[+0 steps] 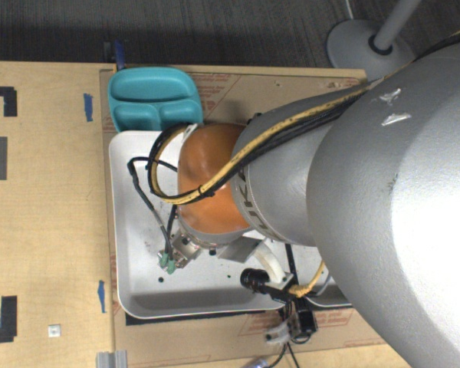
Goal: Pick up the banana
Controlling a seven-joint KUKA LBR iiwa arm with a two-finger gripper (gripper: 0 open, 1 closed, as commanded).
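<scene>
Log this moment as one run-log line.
arm: reaching into left white bin | orange band: over bin | banana: unseen | teal tray: beyond bin's far edge | grasp: unconfirmed

Arm smooth grey, satin sheen; bin glossy white.

Even overhead light, moderately bright. Soft shadow under arm across white bin. Slight overall softness; no harsh glare.

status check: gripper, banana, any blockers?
Arm low over the white bin, hiding the gripper; finger state unreadable. Banana not made out under the arm. Teal tray sits at bin's far edge.
</scene>
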